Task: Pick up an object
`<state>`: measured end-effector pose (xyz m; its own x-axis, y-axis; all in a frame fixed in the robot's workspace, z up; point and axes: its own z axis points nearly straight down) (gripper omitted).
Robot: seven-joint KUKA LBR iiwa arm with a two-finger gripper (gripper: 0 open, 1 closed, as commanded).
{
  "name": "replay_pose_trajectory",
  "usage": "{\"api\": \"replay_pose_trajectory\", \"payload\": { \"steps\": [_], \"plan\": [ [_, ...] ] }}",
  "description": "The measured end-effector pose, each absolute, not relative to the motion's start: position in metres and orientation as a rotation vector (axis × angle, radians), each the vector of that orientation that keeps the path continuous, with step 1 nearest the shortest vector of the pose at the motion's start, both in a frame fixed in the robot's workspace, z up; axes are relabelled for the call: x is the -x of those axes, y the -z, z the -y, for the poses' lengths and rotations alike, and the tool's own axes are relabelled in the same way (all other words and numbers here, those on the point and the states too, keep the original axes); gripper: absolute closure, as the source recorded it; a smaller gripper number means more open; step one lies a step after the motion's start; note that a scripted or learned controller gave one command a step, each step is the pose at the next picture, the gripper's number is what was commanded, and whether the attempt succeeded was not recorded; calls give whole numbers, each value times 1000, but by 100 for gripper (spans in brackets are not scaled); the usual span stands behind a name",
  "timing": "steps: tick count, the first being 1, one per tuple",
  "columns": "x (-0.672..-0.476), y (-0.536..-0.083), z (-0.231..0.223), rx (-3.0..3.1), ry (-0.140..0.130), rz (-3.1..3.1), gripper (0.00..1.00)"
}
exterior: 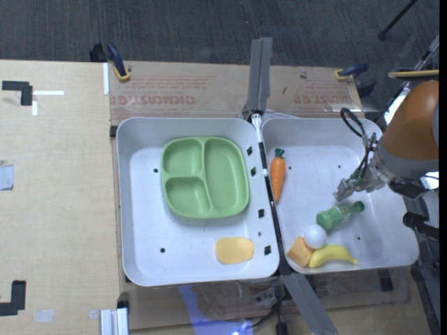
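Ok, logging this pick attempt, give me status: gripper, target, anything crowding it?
Gripper low in right white bin, just above green plastic bottle. Nothing visibly held. White ball, yellow banana crowd bottle's near end.

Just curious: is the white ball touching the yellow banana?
Touching. In the camera view, the white ball sits against the yellow banana's upper edge, no gap visible.

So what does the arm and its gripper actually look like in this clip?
The arm is bulky and rounded, with an orange band above a grey wrist section. A black cable loops along it toward the gripper, which is small, metallic grey and much slimmer than the arm. No markings are legible.
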<state>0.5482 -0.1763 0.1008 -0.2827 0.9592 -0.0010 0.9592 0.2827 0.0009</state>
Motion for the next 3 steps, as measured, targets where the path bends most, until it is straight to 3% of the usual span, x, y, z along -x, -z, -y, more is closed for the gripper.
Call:
{"api": "replay_pose_trajectory", "payload": {
  "steps": [1, 2, 3],
  "plan": [
    [-534, -191, 91, -1930, 2, -2479, 100],
    [-534, -191, 91, -1931, 2, -2479, 0],
    [-513, -91, 120, -1847, 1, -2543, 0]
  ]
}}
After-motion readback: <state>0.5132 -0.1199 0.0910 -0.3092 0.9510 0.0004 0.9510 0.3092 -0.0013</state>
